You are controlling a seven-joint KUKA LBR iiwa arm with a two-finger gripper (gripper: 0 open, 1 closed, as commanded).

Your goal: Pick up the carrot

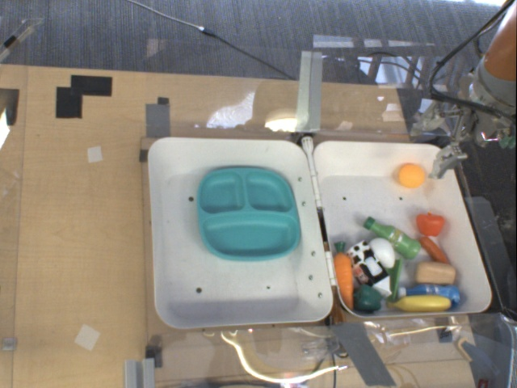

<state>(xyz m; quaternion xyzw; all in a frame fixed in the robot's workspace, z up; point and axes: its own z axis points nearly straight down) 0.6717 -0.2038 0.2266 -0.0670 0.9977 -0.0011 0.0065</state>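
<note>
The carrot [343, 275], orange with a small green top, lies lengthwise against the left wall of the right bin [380, 168], near its front. It touches a black-and-white toy cow [372, 261]. My gripper [446, 162] hangs over the bin's far right corner, just right of an orange ball [411, 175]. It is far from the carrot and nothing is visible in it.
The right bin also holds a green bottle [393, 238], a red pepper [430, 224], an orange-red stick [435, 250], a tan bread piece [435, 274], a banana [420, 303] and a dark green piece [367, 299]. A teal divided plate [247, 213] lies in the left bin [174, 249].
</note>
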